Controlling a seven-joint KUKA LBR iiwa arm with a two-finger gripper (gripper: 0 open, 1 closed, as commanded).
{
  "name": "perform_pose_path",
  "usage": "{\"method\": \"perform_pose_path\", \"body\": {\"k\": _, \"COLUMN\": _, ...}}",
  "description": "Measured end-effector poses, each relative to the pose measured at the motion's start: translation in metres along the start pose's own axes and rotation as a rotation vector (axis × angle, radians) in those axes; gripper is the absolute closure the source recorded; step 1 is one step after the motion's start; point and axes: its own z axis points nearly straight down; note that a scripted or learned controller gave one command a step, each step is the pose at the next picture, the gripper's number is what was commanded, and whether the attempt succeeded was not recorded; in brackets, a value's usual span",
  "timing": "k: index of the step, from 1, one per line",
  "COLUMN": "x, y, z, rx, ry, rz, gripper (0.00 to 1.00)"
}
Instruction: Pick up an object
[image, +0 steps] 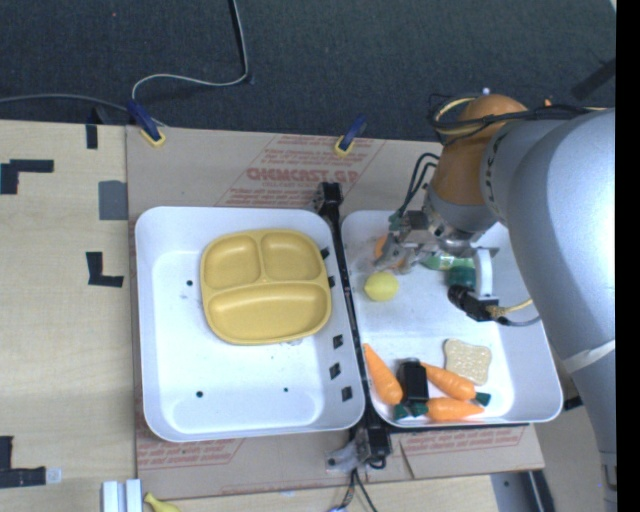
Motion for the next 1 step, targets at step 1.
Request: {"method": "perform_pose_path", "body": {"k": 1, "x": 0.0294, "y": -0.0861, "z": -0.0885, "rx": -0.001, "ry": 0.003, "rz": 0.001, "gripper": 1.0}}
